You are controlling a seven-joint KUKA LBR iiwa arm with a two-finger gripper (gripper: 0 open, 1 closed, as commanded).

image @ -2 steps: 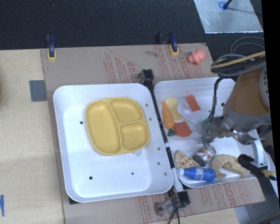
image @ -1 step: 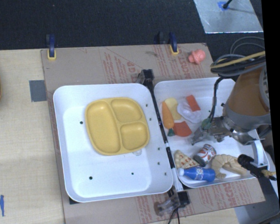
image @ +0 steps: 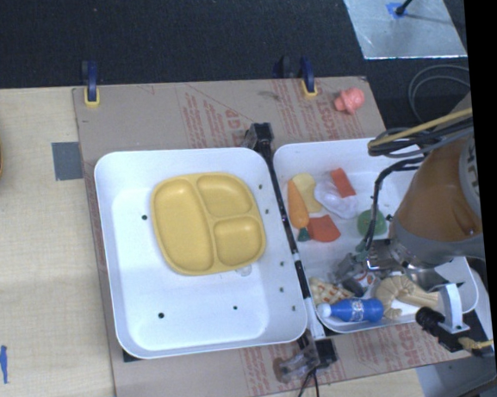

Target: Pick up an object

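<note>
Several small items crowd the right bin (image: 361,151), so we judge a descent could clip a neighbour or close on nothing. We cannot tell the gripper (image: 364,265) state. A likely target, the bottle (image: 355,311) with its blue label, lies flat near the front wall.

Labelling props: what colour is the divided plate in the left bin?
Plain pale yellow, no pattern. The divided plate shows clearest in the camera view.
</note>
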